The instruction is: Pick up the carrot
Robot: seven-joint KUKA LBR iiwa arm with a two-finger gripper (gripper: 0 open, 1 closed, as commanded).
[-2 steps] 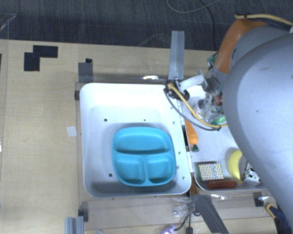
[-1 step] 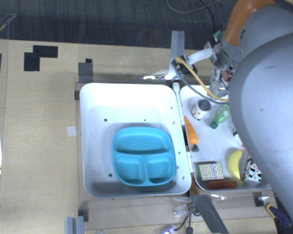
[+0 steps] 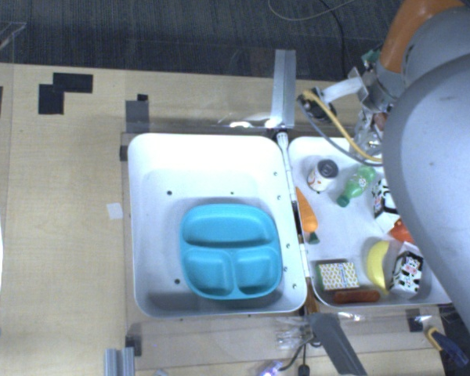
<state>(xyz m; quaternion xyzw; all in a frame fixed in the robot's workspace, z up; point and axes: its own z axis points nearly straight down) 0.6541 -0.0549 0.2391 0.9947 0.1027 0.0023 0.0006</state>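
Observation:
The carrot (image 3: 305,212) is a small orange piece with a greenish tip. It lies along the left wall of the right bin (image 3: 329,143), close to the divider between the two bins. My gripper (image 3: 368,137) hangs over the far right part of that bin, above and to the right of the carrot and well apart from it. The big grey arm (image 3: 442,171) covers the bin's right side and hides whatever lies under it.
Also in the right bin are a small round can (image 3: 323,172), a green bottle (image 3: 354,186), a yellow banana (image 3: 376,263), a patterned box (image 3: 337,274), a brown stick (image 3: 357,294) and a black-and-white carton (image 3: 408,271). The left bin (image 3: 153,210) holds a blue divided tray (image 3: 230,249).

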